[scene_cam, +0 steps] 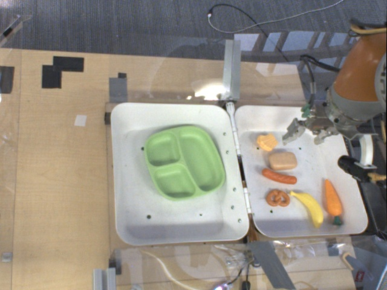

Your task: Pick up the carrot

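Two shallow white bins are seen side by side on the wooden bench. The left bin (130, 222) contains a green divided plate (183, 161) with three compartments, lying near the bin's centre. The right bin (357, 222) contains the food items. The carrot (332, 200) is located near the bin's right front corner, orange, lying roughly lengthwise with its green stem end toward the front edge. A banana (309, 206) lies just beside it on the left, apart from it. A pretzel (277, 197) is found left of the banana, a sausage (279, 176) behind the pretzel, a tan bread roll (283, 160) behind that, and a small orange-yellow piece (266, 142) farther back.

The gripper (308, 132) is positioned over the rear of the right bin, well apart from the carrot. Its fingers (291, 130) are spread wide, with nothing between them.
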You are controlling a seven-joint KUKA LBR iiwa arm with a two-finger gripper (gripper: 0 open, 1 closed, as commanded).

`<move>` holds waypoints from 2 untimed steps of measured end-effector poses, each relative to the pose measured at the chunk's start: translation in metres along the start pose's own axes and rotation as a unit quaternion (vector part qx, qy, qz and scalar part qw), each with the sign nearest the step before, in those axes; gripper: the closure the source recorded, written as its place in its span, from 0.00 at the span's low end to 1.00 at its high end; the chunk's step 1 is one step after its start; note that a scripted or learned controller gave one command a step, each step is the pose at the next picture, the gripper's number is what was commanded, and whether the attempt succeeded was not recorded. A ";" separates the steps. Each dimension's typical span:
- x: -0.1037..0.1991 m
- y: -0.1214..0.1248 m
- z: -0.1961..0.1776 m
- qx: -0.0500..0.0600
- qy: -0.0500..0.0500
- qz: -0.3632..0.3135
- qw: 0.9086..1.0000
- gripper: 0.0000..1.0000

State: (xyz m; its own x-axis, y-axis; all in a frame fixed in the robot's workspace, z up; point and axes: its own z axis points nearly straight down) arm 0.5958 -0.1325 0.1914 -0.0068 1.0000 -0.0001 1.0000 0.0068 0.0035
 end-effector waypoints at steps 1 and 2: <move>-0.005 0.041 -0.018 -0.002 0.000 -0.019 1.000 0.00; 0.009 0.043 -0.050 -0.002 0.000 0.003 1.000 0.00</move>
State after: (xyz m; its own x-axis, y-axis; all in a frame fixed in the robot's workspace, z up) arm 0.6382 -0.1234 0.2419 -0.0013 1.0000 -0.0008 1.0000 0.0013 0.0067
